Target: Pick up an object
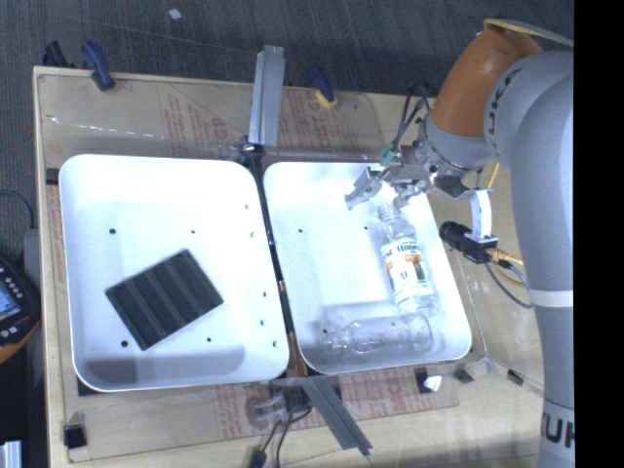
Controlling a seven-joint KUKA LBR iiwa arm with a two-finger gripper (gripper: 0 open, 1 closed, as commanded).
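A clear plastic bottle (405, 261) with a white, orange and green label lies lengthwise in the right bin (317, 261), cap end pointing toward the back. A second clear bottle (378, 331), without a label, lies crosswise along that bin's front wall. A black ribbed flat block (164, 297) rests at a slant in the left bin (97, 203). My gripper (387, 189) hangs over the back of the right bin, just above the cap end of the labelled bottle. Nothing shows between its fingers.
A metal bar (266, 91) stands upright behind the seam between the bins, with blue clamps (97, 66) along the bench's back edge. The arm (507, 96) fills the right side. A bracket (327, 412) sits at the front.
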